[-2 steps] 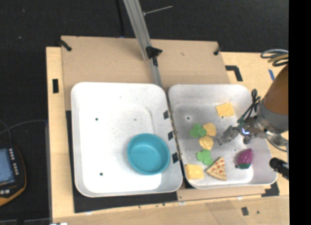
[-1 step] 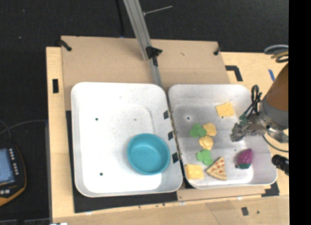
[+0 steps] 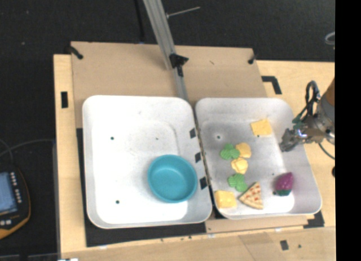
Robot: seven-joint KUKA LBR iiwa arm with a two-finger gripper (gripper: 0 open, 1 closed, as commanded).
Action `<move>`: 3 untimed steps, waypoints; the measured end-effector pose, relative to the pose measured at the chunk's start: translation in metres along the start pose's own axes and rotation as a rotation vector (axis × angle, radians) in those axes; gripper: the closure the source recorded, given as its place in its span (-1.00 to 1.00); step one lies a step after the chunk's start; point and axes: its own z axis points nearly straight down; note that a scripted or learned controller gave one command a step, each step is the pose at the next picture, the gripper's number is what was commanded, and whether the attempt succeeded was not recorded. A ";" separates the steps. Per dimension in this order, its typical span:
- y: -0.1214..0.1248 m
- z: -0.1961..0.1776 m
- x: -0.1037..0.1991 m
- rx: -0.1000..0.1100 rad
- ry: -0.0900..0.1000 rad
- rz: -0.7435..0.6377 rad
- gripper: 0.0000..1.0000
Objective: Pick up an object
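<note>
- Camera view: two shallow white bins sit side by side on a tan bench; the left bin (image 3: 113,124) holds a blue bowl (image 3: 172,177) near its lower right corner.
- The right bin (image 3: 225,116) holds all the small pieces that could be picked up.
- A yellow square (image 3: 261,127) lies in the upper right part of that bin, apart from the others.
- Near the bin's middle a green leafy piece (image 3: 228,153) touches a yellow piece (image 3: 244,150), and a second yellow piece (image 3: 240,166) lies just below them.
- Lower down, another green piece (image 3: 237,182) sits above a yellow block (image 3: 225,199) and beside a pizza slice (image 3: 252,195), which lies near the bin's front wall.
- A purple piece (image 3: 284,182) lies at the lower right, well apart from the middle cluster.
- The gripper (image 3: 290,139) reaches in from the right, over the right bin's right rim, between the yellow square and the purple piece and touching neither.
- Nothing can be seen between its fingers; whether the jaws are open or closed cannot be told at this size.
- A grey metal pole (image 3: 161,29) slants down from the top toward the gap between the bins.
</note>
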 end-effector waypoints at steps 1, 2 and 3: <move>0.001 -0.044 -0.001 0.005 0.001 -0.001 1.00; 0.018 -0.050 0.043 0.005 0.003 0.000 1.00; 0.030 -0.039 0.095 0.007 0.003 0.000 1.00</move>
